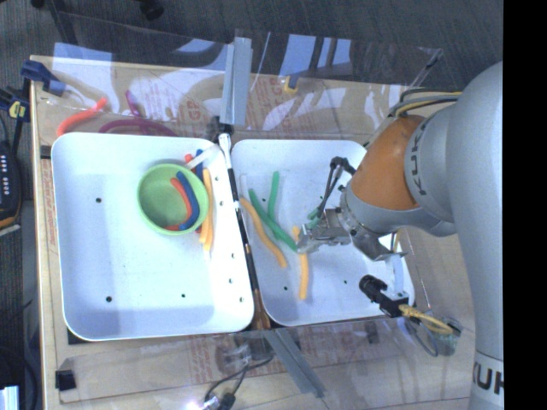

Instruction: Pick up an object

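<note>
Gripper: low in the right bin — finger spread and any hold cannot be told.
Sticks: green stick, orange stick — just beside it.
Left bin: green bowl.

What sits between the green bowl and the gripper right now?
In the camera view, between the green bowl and the gripper: the bins' adjoining rims, then orange sticks and green sticks.

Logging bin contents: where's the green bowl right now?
The green bowl sits in the left bin, toward its upper right part near the divider between the bins, with red, blue and orange sticks lying in and beside it.
</note>
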`<act>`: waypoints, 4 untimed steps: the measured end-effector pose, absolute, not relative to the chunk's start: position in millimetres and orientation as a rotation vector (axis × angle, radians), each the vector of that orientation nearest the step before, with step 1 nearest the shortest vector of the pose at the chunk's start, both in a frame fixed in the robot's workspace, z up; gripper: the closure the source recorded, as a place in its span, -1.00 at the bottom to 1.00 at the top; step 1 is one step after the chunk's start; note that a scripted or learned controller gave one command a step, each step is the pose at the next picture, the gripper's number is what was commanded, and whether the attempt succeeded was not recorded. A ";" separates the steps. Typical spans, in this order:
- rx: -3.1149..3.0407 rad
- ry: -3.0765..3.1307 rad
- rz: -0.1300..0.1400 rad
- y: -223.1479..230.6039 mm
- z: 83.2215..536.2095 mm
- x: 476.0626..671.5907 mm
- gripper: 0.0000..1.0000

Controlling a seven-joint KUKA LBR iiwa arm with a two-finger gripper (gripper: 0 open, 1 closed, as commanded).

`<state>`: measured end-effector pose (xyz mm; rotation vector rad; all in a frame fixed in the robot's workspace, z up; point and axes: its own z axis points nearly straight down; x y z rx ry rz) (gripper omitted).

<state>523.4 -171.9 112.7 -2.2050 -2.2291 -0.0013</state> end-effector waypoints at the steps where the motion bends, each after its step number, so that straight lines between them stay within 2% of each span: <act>1: -2.204 -2.230 -0.001 -171.9 112.8 523.4 -1.00; 2: -2.185 -2.262 0.005 -135.3 93.1 520.8 -1.00; 3: -2.183 -2.268 0.006 -136.5 104.3 522.1 1.00; 4: -2.002 -2.418 0.001 -81.3 209.6 567.0 1.00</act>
